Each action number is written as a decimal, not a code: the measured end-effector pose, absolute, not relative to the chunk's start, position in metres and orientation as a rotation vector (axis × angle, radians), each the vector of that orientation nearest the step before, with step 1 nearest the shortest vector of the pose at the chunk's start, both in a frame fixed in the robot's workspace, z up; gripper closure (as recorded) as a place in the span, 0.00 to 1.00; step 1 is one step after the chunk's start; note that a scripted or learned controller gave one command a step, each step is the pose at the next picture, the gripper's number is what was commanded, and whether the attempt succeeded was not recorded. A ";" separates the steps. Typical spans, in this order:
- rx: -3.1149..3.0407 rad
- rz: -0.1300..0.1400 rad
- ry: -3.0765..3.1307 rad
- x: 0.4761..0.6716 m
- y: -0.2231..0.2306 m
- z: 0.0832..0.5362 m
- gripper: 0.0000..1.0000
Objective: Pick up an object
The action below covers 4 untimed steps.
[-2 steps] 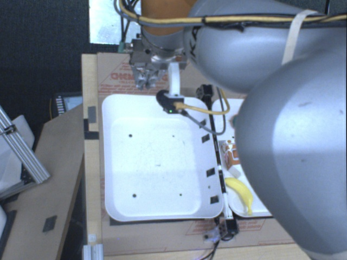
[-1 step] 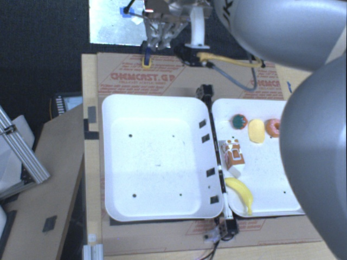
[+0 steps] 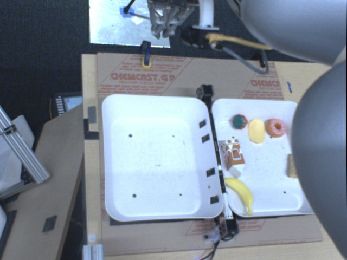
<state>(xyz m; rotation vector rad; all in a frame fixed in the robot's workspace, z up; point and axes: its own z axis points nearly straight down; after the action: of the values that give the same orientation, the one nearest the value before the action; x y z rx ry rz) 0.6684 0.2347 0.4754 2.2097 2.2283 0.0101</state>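
Observation:
My gripper (image 3: 161, 30) hangs high at the top of the view, above the back edge of the bench and well clear of both bins; nothing shows between its fingers. The right bin (image 3: 271, 202) holds a yellow banana (image 3: 242, 194) at its front left, a small orange and white block (image 3: 233, 154) near the divider, a green and orange ball (image 3: 239, 121), a pale yellow oval piece (image 3: 256, 131) and a pink frosted donut (image 3: 276, 128). A tan object (image 3: 291, 166) peeks out from under the arm at the right.
The left bin (image 3: 116, 199) sits beside the right one, with black clips (image 3: 210, 172) along the shared wall. The grey arm body (image 3: 320, 161) covers the right bin's right side. A yellow clamp (image 3: 146, 57) stands at the board's back edge.

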 end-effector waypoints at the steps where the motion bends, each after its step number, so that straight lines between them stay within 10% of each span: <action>1: 2.230 -0.003 2.210 0.669 0.132 0.453 1.00; 2: 2.211 0.000 2.238 0.667 0.232 0.416 1.00; 3: 2.217 0.000 2.226 0.669 0.234 0.398 1.00; 4: 2.225 -0.017 2.226 0.666 0.234 0.256 1.00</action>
<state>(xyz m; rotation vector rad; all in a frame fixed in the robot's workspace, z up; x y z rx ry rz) 0.6664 0.2339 0.2564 2.2248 2.2263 -0.0173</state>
